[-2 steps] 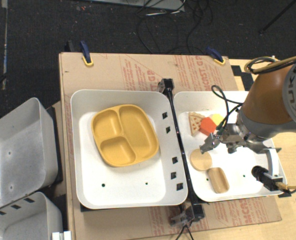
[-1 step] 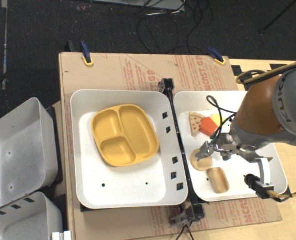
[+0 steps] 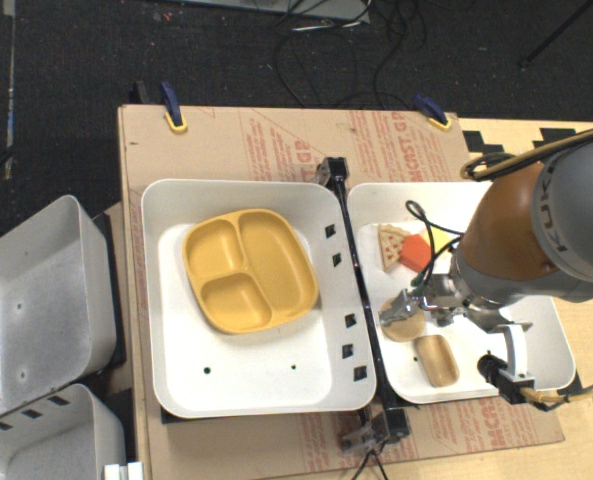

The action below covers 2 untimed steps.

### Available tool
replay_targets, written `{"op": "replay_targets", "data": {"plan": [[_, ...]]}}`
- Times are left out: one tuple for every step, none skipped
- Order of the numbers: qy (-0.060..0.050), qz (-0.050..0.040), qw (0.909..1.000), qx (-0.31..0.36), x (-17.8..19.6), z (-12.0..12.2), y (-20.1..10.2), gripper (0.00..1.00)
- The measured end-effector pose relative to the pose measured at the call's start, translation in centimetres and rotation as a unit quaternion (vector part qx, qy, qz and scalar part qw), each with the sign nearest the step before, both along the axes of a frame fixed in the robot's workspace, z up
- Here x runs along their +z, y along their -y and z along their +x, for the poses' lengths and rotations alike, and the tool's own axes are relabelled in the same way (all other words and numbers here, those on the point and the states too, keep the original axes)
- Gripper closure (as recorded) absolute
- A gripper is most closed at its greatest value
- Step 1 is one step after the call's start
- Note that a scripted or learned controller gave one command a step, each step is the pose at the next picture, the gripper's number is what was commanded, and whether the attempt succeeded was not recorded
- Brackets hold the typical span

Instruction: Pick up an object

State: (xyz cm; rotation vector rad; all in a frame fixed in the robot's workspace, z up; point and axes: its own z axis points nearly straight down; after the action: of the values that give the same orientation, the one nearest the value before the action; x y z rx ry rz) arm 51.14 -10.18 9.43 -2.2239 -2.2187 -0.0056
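- Objects for picking lay in the right bin: a tan bread-like piece near the front wall, a pizza-slice toy toward the back, and an orange piece just beside that slice.
- The gripper hung low over the right bin, near its left wall, with a tan rounded object directly at its tip.
- Whether that object sat between the fingers, or only beneath them, could not be told; the spread of the fingers was likewise unclear.
- The tan bread-like piece lay just in front of the gripper, apart from the pizza-slice toy.
- The arm reached in from the right, its orange band above the wrist covering much of the bin's back half.
- The left bin held a yellow divided plate, tilted slightly, in its rear half.
- Both bins rested on a cardboard-covered bench.
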Motion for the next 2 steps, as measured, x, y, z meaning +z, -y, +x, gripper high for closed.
{"op": "replay_targets", "data": {"plan": [[0.005, -0.0033, 1.0000, -0.002, 1.3, 0.2, 0.2, 1.00], [0.000, -0.0016, 1.0000, 0.000, 5.8, -0.4, 0.6, 1.00]]}}
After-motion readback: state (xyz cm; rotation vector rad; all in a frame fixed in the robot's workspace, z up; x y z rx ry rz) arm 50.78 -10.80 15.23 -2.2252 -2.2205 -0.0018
